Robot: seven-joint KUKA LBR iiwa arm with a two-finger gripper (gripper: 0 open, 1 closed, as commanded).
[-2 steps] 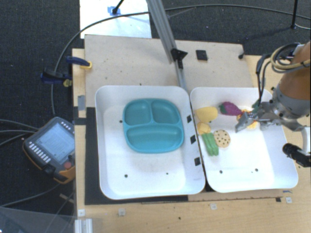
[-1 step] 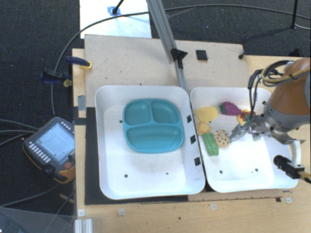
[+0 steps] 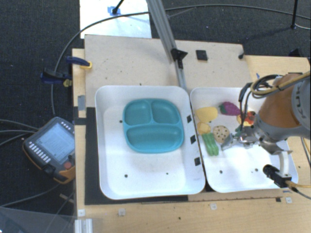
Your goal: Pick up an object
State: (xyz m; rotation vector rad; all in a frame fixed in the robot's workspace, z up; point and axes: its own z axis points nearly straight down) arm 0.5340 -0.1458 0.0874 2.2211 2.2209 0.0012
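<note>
On the bench, the right bin (image 3: 243, 181) is holding toys; the gripper (image 3: 236, 139) is hovering just right of the cookie (image 3: 221, 132), finger state indiscernible.

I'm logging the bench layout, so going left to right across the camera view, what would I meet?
Teach pendant → left bin → teal divided plate → right bin, with the green toy and the round cookie-like toy in it → gripper → the arm's orange band.
</note>
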